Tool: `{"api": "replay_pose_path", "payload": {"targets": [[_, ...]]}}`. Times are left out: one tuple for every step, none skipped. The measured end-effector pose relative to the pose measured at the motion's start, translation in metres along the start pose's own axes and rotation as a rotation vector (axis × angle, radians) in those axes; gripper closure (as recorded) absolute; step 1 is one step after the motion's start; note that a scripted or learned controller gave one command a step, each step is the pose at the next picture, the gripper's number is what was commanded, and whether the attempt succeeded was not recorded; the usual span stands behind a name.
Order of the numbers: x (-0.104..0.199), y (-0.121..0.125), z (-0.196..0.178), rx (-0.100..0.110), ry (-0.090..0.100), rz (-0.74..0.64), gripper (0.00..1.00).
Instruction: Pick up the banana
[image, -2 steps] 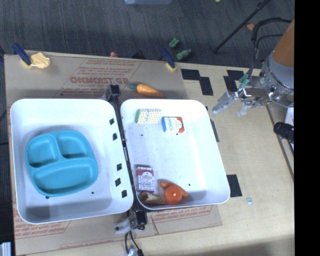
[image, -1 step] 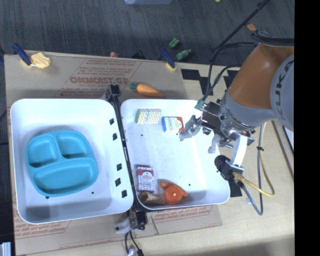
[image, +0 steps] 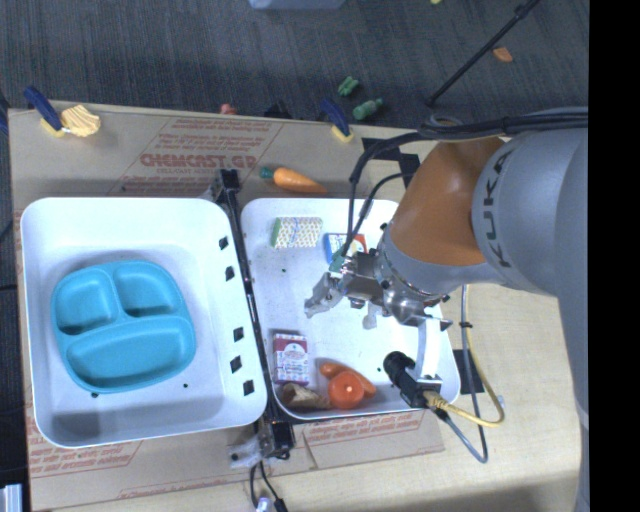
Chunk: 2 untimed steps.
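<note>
My gripper (image: 345, 306) hangs over the middle of the right white bin (image: 262, 300), reaching in from the right under the grey and orange wrist. Its two metal fingers (image: 322, 297) stand apart, open, with only bare bin floor showing between them. A brownish soft item (image: 302, 398) lies at the bin's front edge, beside an orange-red round fruit (image: 347, 388). The arm's bulk hides the bin's right half.
A red box (image: 291, 358) sits front left in the right bin, and a green-white packet (image: 296, 232) and a blue item (image: 335, 243) at the back. The left bin (image: 40, 300) holds a blue divided tray (image: 122, 325). A carrot (image: 293, 180) lies outside, behind the bins.
</note>
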<state>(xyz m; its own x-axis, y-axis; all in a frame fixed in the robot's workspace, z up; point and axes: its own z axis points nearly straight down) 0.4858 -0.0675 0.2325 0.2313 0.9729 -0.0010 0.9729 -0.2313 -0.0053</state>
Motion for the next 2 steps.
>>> {"api": "replay_pose_path", "payload": {"targets": [[0.132, -0.017, 0.042, 0.001, 0.000, -0.091, 0.00], [0.185, -0.046, 0.140, -0.001, 0.000, -0.129, 0.00]]}}
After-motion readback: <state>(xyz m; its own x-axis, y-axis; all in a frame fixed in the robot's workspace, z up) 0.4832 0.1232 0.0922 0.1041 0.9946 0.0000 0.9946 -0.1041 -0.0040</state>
